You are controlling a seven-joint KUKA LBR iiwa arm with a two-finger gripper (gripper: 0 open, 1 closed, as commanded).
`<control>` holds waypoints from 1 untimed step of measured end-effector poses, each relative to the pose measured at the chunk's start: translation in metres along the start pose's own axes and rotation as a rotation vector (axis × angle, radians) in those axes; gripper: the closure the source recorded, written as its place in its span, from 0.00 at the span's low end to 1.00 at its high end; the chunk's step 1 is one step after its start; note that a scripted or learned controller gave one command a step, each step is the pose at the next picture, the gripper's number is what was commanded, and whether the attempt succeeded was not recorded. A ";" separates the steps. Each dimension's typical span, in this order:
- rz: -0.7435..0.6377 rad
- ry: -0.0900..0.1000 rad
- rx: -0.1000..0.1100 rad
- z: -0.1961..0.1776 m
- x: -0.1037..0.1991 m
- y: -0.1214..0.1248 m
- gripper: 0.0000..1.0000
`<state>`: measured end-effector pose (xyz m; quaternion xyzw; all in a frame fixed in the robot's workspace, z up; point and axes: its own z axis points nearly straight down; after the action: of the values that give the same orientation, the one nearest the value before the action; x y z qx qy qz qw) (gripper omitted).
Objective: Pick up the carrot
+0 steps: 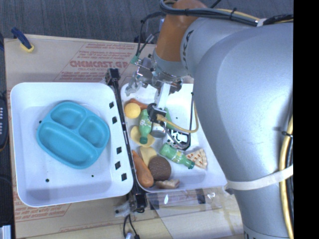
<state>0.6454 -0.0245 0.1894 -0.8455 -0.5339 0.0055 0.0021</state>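
The carrot (pixel 142 171) is a long orange piece lying along the left wall of the right bin (pixel 215 179), near its front corner. It touches a round brown cookie (pixel 160 167) on its right. My gripper (pixel 146 87) hangs over the far end of the same bin, above a yellow lemon (pixel 132 110) and well behind the carrot. Nothing shows in its grasp. The big grey arm hides the right side of the bin.
Crowded around the carrot are an upright green bottle (pixel 144 126), a second green bottle lying flat (pixel 177 156), a pizza slice (pixel 198 159), a yellow wedge (pixel 147 154) and a tan piece (pixel 167 184). The left bin (pixel 22 180) holds a blue divided plate (pixel 74 133).
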 end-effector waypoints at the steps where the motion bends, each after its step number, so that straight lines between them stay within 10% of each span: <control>1: 0.081 0.003 -0.004 -0.003 0.012 0.006 0.00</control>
<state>0.6561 -0.0160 0.1919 -0.8664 -0.4993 0.0035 0.0010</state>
